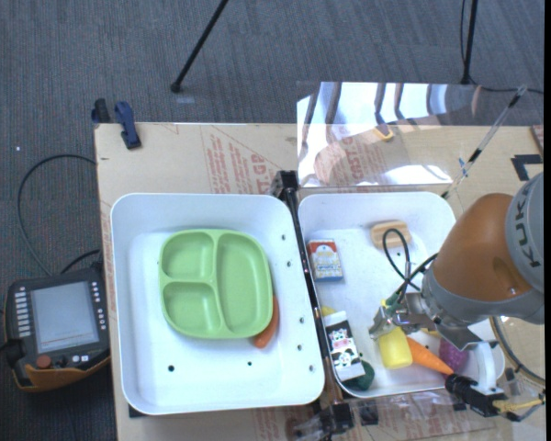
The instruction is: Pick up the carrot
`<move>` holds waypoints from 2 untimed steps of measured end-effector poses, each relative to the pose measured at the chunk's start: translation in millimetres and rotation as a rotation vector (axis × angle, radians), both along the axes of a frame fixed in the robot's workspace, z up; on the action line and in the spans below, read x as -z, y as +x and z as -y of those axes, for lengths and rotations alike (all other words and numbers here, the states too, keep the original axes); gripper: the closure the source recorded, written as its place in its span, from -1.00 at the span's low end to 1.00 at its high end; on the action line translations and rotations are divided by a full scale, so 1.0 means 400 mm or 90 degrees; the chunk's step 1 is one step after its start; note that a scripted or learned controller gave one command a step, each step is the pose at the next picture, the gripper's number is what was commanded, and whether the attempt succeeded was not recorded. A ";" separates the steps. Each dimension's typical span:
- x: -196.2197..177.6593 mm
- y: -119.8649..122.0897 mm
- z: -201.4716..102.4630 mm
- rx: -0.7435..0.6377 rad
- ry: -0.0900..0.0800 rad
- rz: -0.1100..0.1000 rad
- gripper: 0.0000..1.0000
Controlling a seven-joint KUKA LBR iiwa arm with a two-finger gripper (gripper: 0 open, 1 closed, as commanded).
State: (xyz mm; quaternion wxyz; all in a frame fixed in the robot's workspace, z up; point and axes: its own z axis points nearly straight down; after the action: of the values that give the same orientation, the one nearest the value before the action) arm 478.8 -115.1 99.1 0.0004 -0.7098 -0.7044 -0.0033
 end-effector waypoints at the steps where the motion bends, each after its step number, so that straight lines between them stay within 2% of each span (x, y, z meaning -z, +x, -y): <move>1: -0.069 -0.009 0.227 -0.093 -0.004 -0.003 1.00; 2: 0.021 0.006 0.012 -0.168 -0.002 0.005 1.00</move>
State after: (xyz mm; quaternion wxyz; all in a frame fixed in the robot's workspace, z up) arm 481.2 -120.0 90.8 -0.0031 -0.6112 -0.7915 -0.0048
